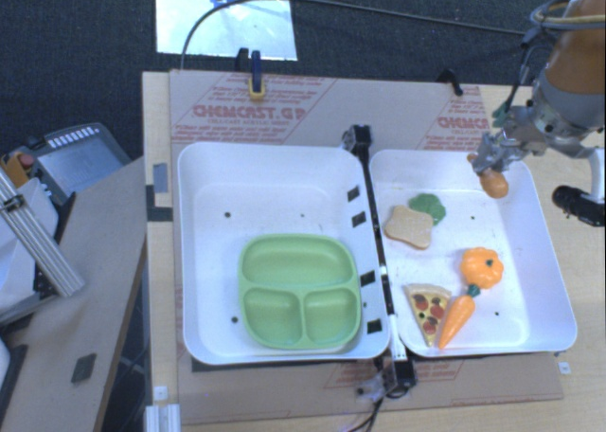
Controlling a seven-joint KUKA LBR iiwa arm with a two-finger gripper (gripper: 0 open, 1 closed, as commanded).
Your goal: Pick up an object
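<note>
Gripper (492, 167) is positioned over the right bin (540, 222) at its 1 o'clock corner. Jaws are pinching a small orange-brown object (494, 184), which sits above the bin floor. Remaining in the right bin: toast slice (408, 227), green broccoli piece (429, 206), orange pumpkin (481, 267), carrot (455, 319), pizza slice (428, 310). The left bin (208, 231) contains a green divided tray (299, 291) at 6 o'clock.
</note>
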